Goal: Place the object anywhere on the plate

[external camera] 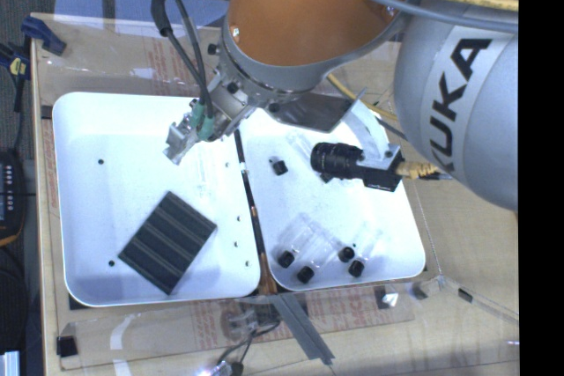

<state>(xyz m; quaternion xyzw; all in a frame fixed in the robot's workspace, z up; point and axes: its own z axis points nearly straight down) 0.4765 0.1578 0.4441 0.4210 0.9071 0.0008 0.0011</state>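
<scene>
While the gripper (182, 139) hangs over the upper right corner of the left bin (77, 112), just beside the seam where the two bins meet, its tip shows slantwise and blurred under the wrist. I cannot tell whether the claw is apart or together, and I can make out nothing carried in it. There is a green patch (204, 123) on the tool body, and I cannot say whether it is part of the tool or something else.

The ribbed plate (167, 242), a dark flat slab, lies in the lower half of the left bin, turned at an angle to the walls. It is well apart from the gripper, with bare white floor between them.

The object to be placed is not certain. My judgement is that it is one of the loose things in the right bin (416, 253):
- A small black cube (278, 165) sits near the seam, alone and easy to reach. It looks the likeliest candidate.
- A clear plastic piece (308, 235) lies lower down. It is hard to read against the white.
- Four small black round pieces (286, 259) are scattered around the clear piece, near the front wall.

If the claw is bare, as I judge, the gripper is on the plate's side of the bench but not above the plate, so no placing seems possible from here.

In the way:
- The raised rims at the seam stand between the cube and the plate, so any carry must clear them.
- The cube's nearness to that seam may crowd a grasp.
- The plate's ribs may let a small thing settle askew.
</scene>
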